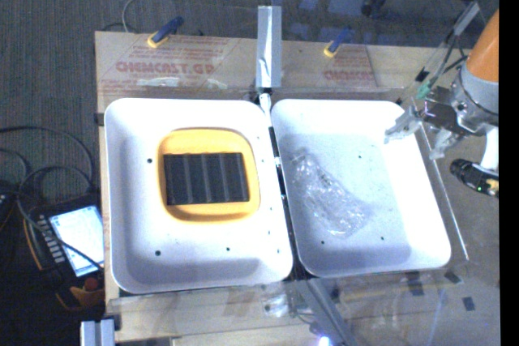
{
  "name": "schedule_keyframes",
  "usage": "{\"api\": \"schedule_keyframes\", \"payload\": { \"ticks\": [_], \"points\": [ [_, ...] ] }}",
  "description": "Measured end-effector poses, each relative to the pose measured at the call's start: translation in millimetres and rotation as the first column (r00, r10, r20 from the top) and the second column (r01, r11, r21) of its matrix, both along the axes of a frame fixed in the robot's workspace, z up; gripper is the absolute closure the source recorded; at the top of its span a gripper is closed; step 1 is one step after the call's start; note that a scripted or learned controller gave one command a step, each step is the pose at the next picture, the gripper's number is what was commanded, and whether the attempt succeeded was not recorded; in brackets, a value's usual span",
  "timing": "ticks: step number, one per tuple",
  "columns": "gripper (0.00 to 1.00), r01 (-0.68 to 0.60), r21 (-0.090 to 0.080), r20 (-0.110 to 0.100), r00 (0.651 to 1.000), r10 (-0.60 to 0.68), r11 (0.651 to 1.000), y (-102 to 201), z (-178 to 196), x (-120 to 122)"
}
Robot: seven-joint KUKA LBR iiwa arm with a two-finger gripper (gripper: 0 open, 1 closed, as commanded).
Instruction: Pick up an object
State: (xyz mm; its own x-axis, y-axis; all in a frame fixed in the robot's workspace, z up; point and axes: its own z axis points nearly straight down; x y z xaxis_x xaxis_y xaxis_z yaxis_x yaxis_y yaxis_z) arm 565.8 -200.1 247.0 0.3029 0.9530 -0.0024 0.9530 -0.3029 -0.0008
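A yellow rounded tray-like object (209, 176) with a black ridged centre lies flat in the left bin (130, 255). In the right bin (405, 255), a crumpled clear plastic wrapper (328, 192) rests on the floor near the middle. My gripper (412, 122) hangs over the right bin's far right corner, at the end of the grey arm with the orange band (489, 53). It is well apart from the wrapper and I see nothing in it.
Both bins sit side by side on a wooden board (186, 65) held by two blue and yellow clamps (165, 31). A metal post (268, 49) stands behind the seam between the bins. A tablet (71, 232) and cables lie left of the bench.
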Motion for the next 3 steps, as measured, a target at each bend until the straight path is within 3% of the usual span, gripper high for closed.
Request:
{"api": "schedule_keyframes", "payload": {
  "ticks": [1, 2, 3],
  "points": [
    [0.00, 0.047, 0.004, -0.004, 0.999, -0.047, 0.999, 63, -109, -83],
    [1.00, 0.047, 0.005, -0.006, 0.999, -0.047, 0.999, 63, -101, -83],
    [1.00, 0.000, -0.002, 0.000, 1.000, 0.000, 1.000, 17, 30, -17]
  ]
}}
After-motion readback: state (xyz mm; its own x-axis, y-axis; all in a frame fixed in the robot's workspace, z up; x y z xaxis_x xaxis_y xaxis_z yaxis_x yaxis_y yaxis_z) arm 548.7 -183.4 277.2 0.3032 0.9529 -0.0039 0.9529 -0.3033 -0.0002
